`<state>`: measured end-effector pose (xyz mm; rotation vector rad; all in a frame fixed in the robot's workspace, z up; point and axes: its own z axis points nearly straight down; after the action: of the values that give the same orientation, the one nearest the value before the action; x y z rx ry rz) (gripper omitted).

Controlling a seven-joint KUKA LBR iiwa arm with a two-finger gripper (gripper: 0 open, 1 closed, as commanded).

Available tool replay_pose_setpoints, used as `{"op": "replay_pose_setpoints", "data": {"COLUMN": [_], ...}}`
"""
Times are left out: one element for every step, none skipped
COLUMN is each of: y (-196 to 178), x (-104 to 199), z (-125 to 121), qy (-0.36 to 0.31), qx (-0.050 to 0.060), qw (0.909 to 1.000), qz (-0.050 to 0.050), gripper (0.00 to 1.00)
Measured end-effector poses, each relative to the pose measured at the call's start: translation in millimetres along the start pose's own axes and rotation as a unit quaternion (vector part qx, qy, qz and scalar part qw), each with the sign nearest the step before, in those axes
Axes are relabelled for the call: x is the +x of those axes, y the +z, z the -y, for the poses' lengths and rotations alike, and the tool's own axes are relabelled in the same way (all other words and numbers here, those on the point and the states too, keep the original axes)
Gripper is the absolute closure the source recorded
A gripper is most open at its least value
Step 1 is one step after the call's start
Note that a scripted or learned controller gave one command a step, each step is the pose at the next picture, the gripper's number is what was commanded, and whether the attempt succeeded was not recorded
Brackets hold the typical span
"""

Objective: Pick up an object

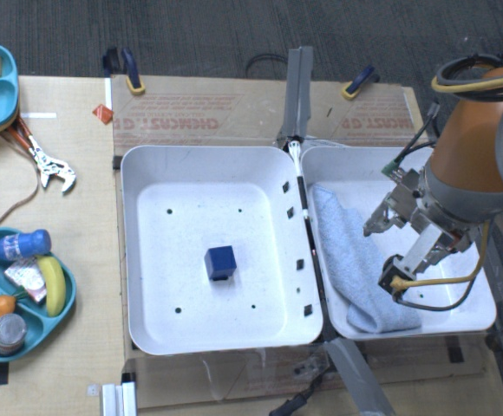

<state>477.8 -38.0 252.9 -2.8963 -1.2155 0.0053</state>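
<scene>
Atop cardboard-covered bench [182, 111]: blue block [221, 262] in left bin [173, 224]; dark carpet [234, 16] beyond.

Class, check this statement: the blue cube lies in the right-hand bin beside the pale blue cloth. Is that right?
No. The camera view shows the blue cube in the left-hand bin, by itself; the pale blue cloth lies in the right-hand bin.

The light blue plastic tray [10, 78] and the round blue divided plate [71, 295] run off the left edge; the grey-and-orange arm [473, 146] covers part of the right white bin [447, 317]
</scene>
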Motion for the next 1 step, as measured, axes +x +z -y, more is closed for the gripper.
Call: {"op": "replay_pose_setpoints", "data": {"y": [-10.3], "x": [-14.9], "z": [-13.7], "qy": [0.041], "qx": [0.000], "qw": [0.9991], "qz": [0.001], "gripper": [0.00]}}
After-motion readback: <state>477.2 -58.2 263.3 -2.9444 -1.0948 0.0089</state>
